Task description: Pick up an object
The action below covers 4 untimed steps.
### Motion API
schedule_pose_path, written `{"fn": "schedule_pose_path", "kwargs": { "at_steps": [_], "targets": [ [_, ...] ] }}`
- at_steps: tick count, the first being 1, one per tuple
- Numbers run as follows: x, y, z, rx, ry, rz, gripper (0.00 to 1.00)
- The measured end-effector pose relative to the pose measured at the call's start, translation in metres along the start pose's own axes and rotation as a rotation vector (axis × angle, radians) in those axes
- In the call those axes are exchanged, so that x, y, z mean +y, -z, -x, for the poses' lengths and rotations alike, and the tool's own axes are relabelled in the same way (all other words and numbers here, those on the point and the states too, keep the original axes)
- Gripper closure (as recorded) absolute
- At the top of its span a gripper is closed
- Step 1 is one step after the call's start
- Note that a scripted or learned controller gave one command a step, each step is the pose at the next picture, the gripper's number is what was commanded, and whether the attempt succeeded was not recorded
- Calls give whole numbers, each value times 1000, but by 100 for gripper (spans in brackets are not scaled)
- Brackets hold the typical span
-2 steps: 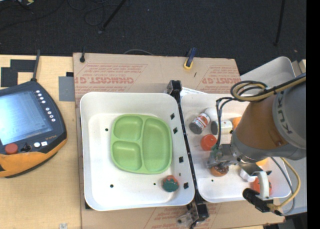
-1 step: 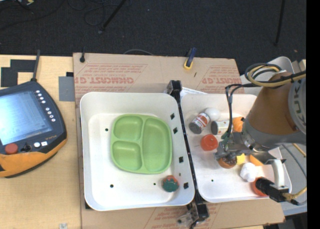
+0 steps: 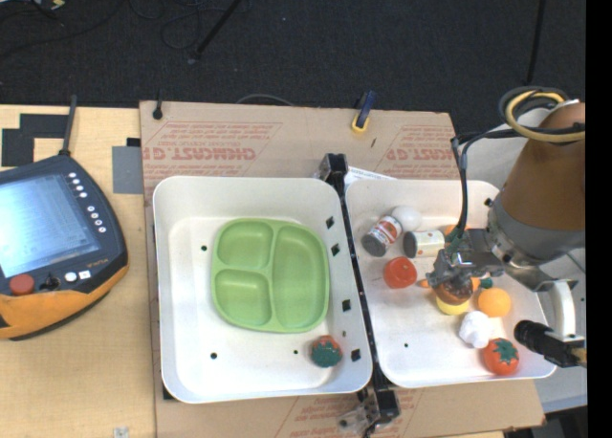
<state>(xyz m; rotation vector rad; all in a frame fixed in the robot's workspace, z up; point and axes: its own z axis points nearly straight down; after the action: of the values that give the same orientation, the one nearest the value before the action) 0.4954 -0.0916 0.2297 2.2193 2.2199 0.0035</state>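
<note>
Your pincer [image 3: 451, 278] sits low over the small yellow round object [image 3: 452, 302]; whether it's gripping, I cannot tell — nothing looks lifted yet.

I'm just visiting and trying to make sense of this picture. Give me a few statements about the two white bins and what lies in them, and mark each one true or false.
1. The green divided plate lies in the left bin. True.
2. The green plate has toys piled in its compartments. False: its compartments are bare; a small red and green toy lies beside it on the bin floor.
3. The gripper is down in the right bin, over a yellow object. True.
4. The arm reaches in from the left side of the view. False: it comes in from the right.
5. A small can lies in the right bin. True.
</note>
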Motion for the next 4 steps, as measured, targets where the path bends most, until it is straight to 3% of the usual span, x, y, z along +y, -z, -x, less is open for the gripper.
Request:
{"fn": "schedule_pose_path", "kwargs": {
  "at_steps": [1,3,4],
  "targets": [
    [0,-3,0,1,-2,-7,100],
    [31,9,-108,2,5,-5,100],
    [62,-8,-152,1,3,-7,100]
  ]
}}
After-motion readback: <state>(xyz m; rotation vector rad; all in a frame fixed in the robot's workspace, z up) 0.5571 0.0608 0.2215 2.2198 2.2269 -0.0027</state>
